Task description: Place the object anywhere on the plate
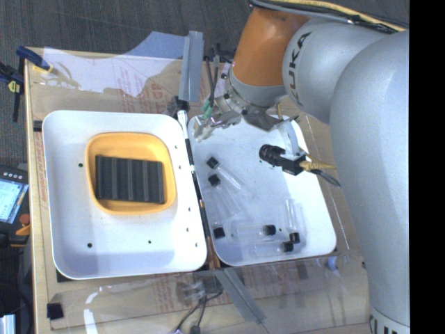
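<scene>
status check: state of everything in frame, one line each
Gripper: over the right bin's far-left corner; open or shut unclear, nothing seen held.
Yellow plate: flat in the left bin, dark ribbed insert at its centre, nothing placed on it.
Clear vials with black caps: lying loose on the right bin's floor, none on the plate.
Left bin: holds the plate.
Right bin: holds the vials.

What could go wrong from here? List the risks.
1. The small clear vials with black caps lie close together in the right white bin; transparent bodies are hard to locate, so a grasp may miss or nudge neighbours.
2. The two-finger gripper hangs at the bin's far left corner, near the wall, and could clip it when descending.
3. The yellow plate with a dark ribbed centre sits in the left white bin, so a loosely held vial may drop crossing the divide.
</scene>
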Available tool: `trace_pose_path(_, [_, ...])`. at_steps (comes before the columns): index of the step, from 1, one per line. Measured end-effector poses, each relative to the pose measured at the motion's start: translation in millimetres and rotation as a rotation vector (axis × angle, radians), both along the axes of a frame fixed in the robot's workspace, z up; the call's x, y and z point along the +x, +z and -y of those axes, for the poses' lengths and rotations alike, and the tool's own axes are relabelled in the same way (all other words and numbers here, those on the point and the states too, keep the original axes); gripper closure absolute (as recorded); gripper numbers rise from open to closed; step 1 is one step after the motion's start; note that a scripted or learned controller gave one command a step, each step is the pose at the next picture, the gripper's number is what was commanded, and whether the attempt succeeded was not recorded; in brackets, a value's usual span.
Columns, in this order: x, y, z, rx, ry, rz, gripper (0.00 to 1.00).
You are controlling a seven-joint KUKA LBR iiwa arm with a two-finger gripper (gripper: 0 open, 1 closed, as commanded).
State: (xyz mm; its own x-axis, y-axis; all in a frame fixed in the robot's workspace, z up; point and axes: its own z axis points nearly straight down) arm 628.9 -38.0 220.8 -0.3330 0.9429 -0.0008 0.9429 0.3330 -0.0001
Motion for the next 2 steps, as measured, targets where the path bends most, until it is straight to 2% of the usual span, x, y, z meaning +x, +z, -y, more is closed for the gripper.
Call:
trace_pose_path(1, [0,0,1,-0.001,-0.001,0.000,0.00])
trace_pose_path(2, [20,-12,-23,0.000,0.262,0.001,0.00])
